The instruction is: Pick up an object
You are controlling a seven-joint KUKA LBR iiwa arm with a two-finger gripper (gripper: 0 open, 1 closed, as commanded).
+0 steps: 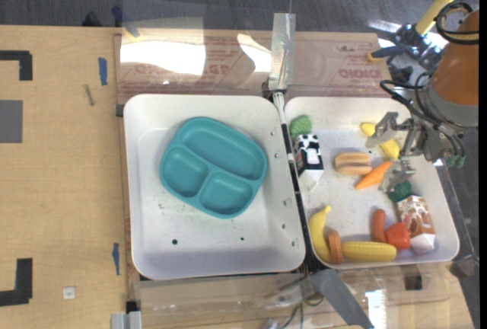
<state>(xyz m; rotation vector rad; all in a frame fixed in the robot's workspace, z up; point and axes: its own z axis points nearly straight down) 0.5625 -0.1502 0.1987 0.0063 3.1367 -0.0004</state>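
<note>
Camera view shows the gripper point(397, 146) low in the right bin point(449, 198), fingers spread wide and empty above the toy carrot point(373, 177) beside the hot dog point(352, 161), so the pick seems barely begun, with closing and lifting left.

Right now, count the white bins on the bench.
2. The left bin holds a teal divided plate; the right bin holds toy foods, with the gripper over it.

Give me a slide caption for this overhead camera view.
Arm's pincer hovers over toy food in the right bin; teal tray sits left.
</note>
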